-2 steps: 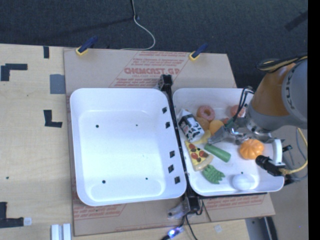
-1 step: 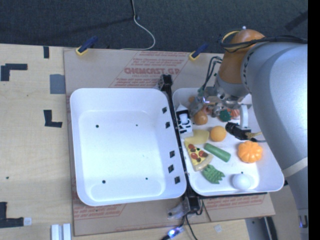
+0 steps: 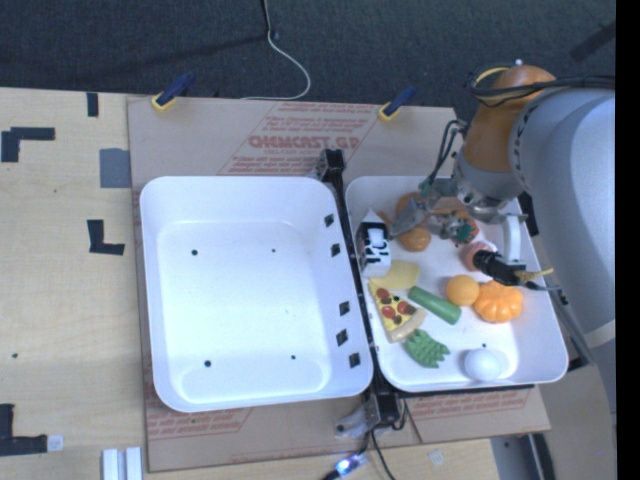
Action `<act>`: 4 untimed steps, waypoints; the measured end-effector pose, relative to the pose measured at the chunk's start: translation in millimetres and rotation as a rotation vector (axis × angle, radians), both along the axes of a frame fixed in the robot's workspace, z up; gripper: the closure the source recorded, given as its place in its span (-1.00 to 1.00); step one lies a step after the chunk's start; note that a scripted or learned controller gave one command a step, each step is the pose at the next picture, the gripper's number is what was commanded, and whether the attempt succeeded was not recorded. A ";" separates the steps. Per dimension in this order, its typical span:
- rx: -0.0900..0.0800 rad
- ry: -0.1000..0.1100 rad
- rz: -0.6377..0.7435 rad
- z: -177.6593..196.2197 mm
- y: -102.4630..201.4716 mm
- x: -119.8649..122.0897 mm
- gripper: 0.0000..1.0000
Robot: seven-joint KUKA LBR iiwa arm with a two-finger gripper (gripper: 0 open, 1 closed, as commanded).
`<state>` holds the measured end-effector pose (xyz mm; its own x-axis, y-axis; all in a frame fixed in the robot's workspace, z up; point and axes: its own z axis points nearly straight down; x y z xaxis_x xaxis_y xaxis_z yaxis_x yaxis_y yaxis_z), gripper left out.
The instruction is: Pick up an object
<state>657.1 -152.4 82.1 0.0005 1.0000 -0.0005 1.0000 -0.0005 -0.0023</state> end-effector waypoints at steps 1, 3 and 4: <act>-0.001 0.008 0.003 6.1 1.0 -1.1 1.00; 0.001 0.005 0.002 71.5 35.9 -71.5 1.00; 0.004 0.005 0.007 100.3 99.7 -102.6 1.00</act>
<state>554.5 -52.7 182.5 -0.0063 1.0000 0.0031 1.0000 0.0063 -0.0074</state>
